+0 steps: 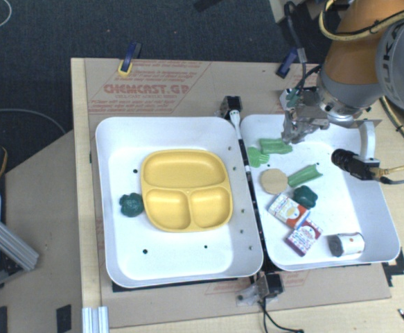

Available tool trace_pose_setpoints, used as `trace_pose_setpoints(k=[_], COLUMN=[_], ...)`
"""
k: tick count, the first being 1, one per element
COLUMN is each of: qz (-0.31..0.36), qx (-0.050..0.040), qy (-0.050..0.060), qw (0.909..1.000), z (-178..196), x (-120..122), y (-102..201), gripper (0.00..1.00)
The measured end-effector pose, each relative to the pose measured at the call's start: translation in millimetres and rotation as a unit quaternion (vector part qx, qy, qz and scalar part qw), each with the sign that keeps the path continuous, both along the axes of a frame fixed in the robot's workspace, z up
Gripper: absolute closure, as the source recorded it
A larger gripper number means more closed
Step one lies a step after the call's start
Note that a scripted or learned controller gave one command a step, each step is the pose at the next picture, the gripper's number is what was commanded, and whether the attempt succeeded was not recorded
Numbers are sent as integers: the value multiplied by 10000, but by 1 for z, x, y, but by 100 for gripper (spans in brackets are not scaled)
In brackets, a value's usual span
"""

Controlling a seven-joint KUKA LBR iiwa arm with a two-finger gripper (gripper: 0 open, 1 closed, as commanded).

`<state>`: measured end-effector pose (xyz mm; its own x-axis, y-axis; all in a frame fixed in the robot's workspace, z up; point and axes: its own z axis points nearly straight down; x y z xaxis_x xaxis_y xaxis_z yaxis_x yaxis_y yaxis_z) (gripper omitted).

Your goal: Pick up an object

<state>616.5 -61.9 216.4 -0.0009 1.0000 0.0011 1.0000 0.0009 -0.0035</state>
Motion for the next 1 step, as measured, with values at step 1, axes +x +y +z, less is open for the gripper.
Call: trace_pose_setpoints(k=[1], qz=[1], qx=[1], qy=[-3], qw=[10000], z=[-1], x=[-1], y=[4], gripper=[100])
